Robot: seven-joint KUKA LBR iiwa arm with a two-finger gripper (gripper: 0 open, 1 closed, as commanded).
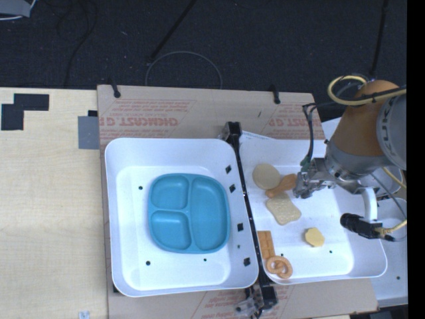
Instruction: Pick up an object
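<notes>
Gripper point(304, 186) low in right bin point(339, 261), centre-right of frame, beside orange piece point(285, 183). Jaws' opening: cannot tell. Piece looks light, stiff; take it across its narrow width.

We cannot make out the tool point(304, 186) fingers against the clutter; it covers one end of the orange piece point(284, 183). The arm point(372, 128) runs off the right edge, hiding the right bin's point(332, 271) far corner.
</notes>
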